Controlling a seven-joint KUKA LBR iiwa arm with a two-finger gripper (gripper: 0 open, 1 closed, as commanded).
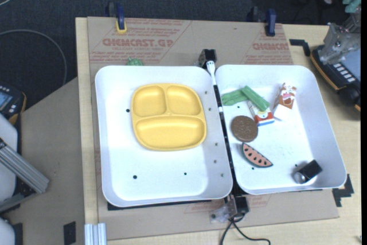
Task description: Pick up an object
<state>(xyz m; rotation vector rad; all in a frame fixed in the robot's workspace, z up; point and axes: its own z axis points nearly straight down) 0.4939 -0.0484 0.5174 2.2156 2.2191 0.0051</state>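
Lying in right bin [321,123]: watermelon slice [256,156]

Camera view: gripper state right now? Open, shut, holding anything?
Gripper: cannot be told from this frame.

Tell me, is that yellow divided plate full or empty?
Empty: all three compartments of the yellow plate show bare yellow, with the toys lying in the right bin.

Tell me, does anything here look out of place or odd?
One thing: a small green object lies outside the bins, on the board just beyond the left bin's far edge. The yellow divided plate and the toys in the right bin look undisturbed.
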